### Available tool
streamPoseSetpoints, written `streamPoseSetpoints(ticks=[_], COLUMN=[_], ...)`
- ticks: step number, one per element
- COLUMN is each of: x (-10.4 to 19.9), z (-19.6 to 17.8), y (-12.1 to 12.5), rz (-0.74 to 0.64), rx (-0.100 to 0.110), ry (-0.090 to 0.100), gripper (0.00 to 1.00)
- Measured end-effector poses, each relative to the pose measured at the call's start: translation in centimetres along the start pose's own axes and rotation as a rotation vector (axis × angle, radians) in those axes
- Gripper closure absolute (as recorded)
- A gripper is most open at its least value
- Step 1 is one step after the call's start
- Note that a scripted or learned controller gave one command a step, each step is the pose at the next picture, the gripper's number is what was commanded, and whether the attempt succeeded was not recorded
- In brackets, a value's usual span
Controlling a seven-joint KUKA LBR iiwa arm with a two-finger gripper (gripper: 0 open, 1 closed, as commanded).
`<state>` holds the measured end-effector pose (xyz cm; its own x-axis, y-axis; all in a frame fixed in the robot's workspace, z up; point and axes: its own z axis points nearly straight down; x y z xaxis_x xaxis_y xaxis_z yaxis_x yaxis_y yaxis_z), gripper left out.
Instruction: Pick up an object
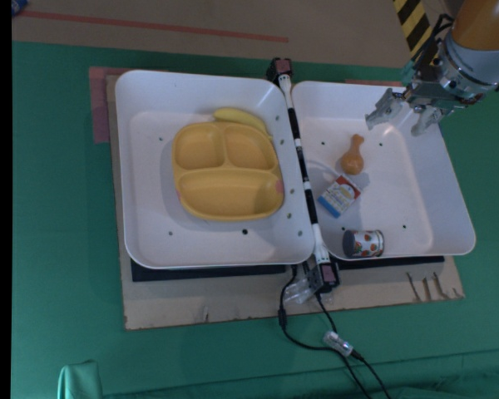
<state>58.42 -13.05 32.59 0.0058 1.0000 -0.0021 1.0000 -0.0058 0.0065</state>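
Pick not started: gripper (pixel 406 117) hovers over the right bin's (pixel 449 214) upper right area, fingers spread, nothing between them. All candidates lie on the bin floor. Closest is the toy drumstick (pixel 353 155), below-left of the claw, near but apart. Small carton (pixel 339 197) sits further down-left, can (pixel 363 243) at the near edge. Left bin (pixel 141 223) holds a yellow divided plate (pixel 226 171) and a banana (pixel 241 118). Remaining: descend, close, lift.
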Motion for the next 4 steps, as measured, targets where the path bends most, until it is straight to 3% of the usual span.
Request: streamPoseSetpoints(ticks=[1, 2, 3, 4], x=[1.7, 2.9, 2.1, 1.9], z=[3.0, 8.8, 13.4, 11.9], y=[5.2, 1.8, 0.5, 0.8], rz=[-0.001, 0.003, 0.001, 0.007], rx=[-0.007, 0.004, 0.001, -0.012], ry=[-0.005, -0.001, -0.002, -0.004], gripper=[0.0, 0.0, 0.0, 1.0])
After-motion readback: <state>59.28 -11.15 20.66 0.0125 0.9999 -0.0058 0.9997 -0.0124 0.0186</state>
